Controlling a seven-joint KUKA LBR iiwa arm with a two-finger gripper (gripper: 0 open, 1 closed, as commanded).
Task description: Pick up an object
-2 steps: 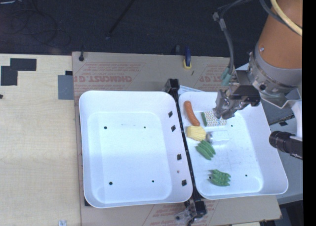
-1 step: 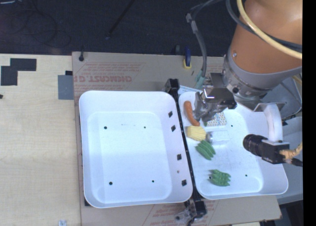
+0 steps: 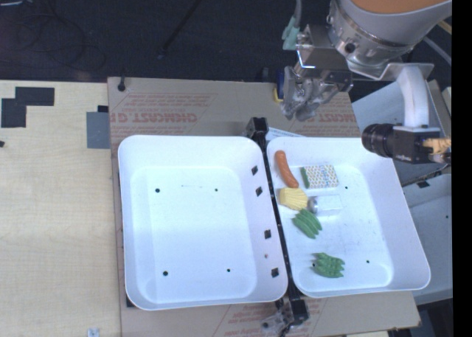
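Two shallow white bins sit side by side on a worktop (image 3: 51, 181), which is the largest thing in the camera view. All places below are given relative to the right bin (image 3: 383, 217), the one that holds the objects. The left bin (image 3: 192, 217) touches it along a shared black-clipped divider (image 3: 267, 210).

Beyond the far rim of the right bin, the grey arm (image 3: 391, 4) with its orange band is seen hanging above the brown board. The end effector (image 3: 306, 107) is held just past the bin's far left corner, above the rim line and apart from everything inside. Whether it is open or closed cannot be told, and nothing is seen in its hold.

Five small objects are gathered in the left half of the right bin, close to the divider. From largest to smallest, roughly: a patterned packet (image 3: 321, 175) near the far side; an orange carrot-like piece (image 3: 286, 169) just left of it, its long axis running from the far rim toward the near rim with a slight slant; a yellow corn-like piece (image 3: 293, 197) near the bin's middle, beside the divider; then two green pods, one (image 3: 307, 223) just nearer than the corn and one (image 3: 327, 265) by the near rim.

Every object lies nearward of the end effector, so the coming move is judged to be a reach inward over the far rim and down. The carrot-like piece is nearest. Little room is left between it and the divider; open floor is found on the bin's right half.
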